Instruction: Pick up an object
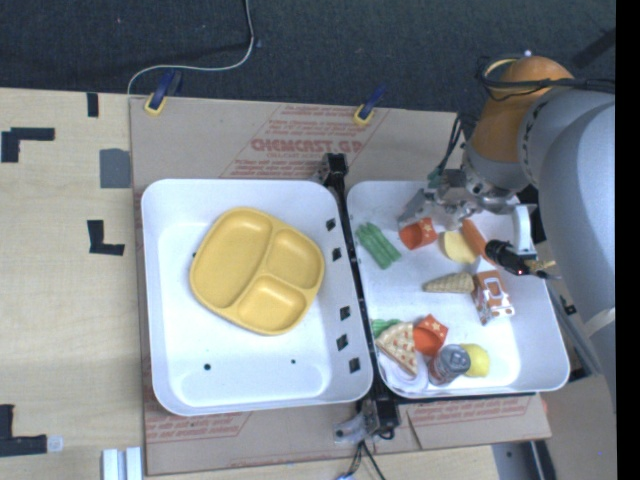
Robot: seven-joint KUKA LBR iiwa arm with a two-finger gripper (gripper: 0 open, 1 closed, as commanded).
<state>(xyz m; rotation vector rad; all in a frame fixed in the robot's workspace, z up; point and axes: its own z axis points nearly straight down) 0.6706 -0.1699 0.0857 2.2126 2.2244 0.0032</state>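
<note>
The tool hangs low over the far end of the right bin; I cannot tell how it is set. A small orange-red toy lies just beside its tip, with a ridged green piece nearby and a tan cone a little nearer the camera. The left bin holds a smooth yellow plate with three hollows. The brown sheet under the bins reads "CHEMCAST".

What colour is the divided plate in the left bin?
Yellow: the divided plate shows clearly in the camera view.
</note>
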